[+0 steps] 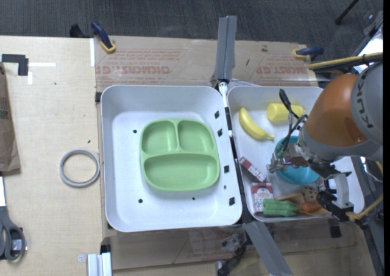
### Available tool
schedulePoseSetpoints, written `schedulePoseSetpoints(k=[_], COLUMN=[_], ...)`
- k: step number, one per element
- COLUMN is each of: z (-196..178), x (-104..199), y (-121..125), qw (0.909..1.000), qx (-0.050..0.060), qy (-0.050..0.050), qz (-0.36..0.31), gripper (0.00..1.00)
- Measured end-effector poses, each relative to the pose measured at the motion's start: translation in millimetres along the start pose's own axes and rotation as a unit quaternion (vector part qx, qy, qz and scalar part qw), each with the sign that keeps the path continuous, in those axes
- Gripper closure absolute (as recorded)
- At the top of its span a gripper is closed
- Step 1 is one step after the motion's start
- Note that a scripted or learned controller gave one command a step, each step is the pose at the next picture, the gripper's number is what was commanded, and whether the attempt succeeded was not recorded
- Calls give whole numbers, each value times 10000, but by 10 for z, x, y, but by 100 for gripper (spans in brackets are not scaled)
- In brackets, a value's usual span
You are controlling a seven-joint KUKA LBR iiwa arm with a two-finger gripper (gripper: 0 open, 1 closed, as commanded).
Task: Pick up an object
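Observation:
The right bin [263, 93] holds a yellow banana [253, 125], a yellow cup [280, 112], a blue bowl [300, 175], a green item [279, 208], a red and white packet [262, 194], a small red bar [250, 168] and orange pieces [311, 207]. My gripper [285, 162] is low in this bin. It sits at the left rim of the blue bowl, with the grey wrist and orange band above covering most of the bowl. Whether anything is held is hidden by the wrist. A dark handle [284, 100] sticks up beside the cup.
The left bin [116, 165] carries a green divided plate [180, 156]. On the bench to the left lie a grey tape ring [79, 167], scissors [10, 239] and a brown bag [6, 128]. A grey post [226, 46] stands behind the gap between the bins.

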State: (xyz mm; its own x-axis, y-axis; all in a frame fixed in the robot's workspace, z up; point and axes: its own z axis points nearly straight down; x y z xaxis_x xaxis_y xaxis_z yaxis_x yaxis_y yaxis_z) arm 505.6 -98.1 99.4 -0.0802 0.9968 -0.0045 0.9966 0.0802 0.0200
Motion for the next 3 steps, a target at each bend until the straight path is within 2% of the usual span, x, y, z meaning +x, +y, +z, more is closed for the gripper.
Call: schedulePoseSetpoints(k=[1,2,3], z=[76,92,99], x=[9,-117,-44], y=[-61,434,1026], qw=[9999,9999,9999], qx=[102,110,104], qy=[21,22,15], qz=[3,73,114], gripper=[0,0,0])
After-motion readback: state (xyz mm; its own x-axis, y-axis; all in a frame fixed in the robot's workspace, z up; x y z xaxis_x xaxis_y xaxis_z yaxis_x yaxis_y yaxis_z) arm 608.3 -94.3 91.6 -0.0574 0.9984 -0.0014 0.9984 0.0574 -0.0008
